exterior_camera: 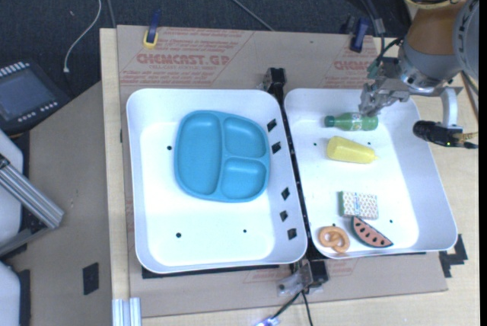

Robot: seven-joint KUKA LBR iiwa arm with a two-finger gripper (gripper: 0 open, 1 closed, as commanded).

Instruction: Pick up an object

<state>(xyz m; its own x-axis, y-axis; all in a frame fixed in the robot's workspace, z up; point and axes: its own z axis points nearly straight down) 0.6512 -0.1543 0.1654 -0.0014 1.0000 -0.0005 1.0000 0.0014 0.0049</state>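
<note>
The pincer (370, 105) is lowered over the right end of a green bottle (351, 121) that lies on its side at the back of the right bin (430, 187); how far its fingers are parted cannot be told. Just in front of the bottle a yellow block (351, 151) is seen, and nearer the front a patterned sponge (359, 204), a watermelon slice (370, 233) and a pretzel (333, 238) are grouped. A blue divided plate (221, 155) is laid in the left bin (152, 218).
</note>
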